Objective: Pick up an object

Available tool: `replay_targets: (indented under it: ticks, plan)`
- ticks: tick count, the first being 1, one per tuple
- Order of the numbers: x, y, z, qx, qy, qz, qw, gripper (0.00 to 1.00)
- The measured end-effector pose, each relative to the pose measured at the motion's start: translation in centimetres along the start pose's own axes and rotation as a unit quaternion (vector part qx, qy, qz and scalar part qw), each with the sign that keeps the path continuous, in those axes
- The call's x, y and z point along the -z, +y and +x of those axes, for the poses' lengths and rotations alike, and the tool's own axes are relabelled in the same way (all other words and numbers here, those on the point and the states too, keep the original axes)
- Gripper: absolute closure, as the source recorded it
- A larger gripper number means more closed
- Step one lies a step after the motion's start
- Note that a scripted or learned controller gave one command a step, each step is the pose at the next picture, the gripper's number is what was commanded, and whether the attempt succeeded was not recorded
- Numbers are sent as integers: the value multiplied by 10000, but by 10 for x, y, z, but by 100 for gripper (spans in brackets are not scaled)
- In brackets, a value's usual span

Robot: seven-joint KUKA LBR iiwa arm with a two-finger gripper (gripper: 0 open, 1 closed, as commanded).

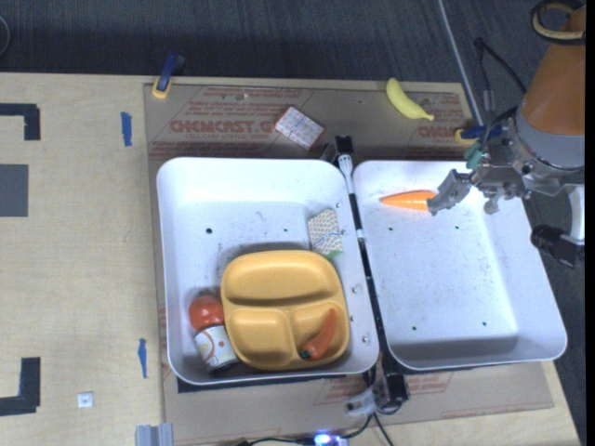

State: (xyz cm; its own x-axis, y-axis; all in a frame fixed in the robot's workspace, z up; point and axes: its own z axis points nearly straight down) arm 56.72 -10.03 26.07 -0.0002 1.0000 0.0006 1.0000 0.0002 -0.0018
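Note:
An orange carrot (405, 199) lies near the far edge of the right bin (465, 286). My gripper (446, 196) reaches in from the right, and its grey fingertip sits right at the carrot's thick right end. The left bin (232, 203) holds a yellow divided tray (282, 307) with a red pepper (321, 334) in one of its compartments. A red-topped round toy (210, 328) rests beside the tray at the bin's near left, and a small patterned packet (324, 229) lies at the bin's right wall.
A yellow banana (407, 99) and a checked packet (297, 126) lie on the cardboard behind the bins. A blue clamp (167, 72) holds the cardboard's far left corner. Cables run along the gap between the bins.

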Motion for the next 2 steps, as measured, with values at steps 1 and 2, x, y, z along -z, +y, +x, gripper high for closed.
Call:
replay_targets:
  ticks: [1, 2]
  plan:
    - [-135, 13, -28, -4, -2, -5, 10000, 0]
    - [-175, 86, -8, 6, -5, -19, 10000, 0]
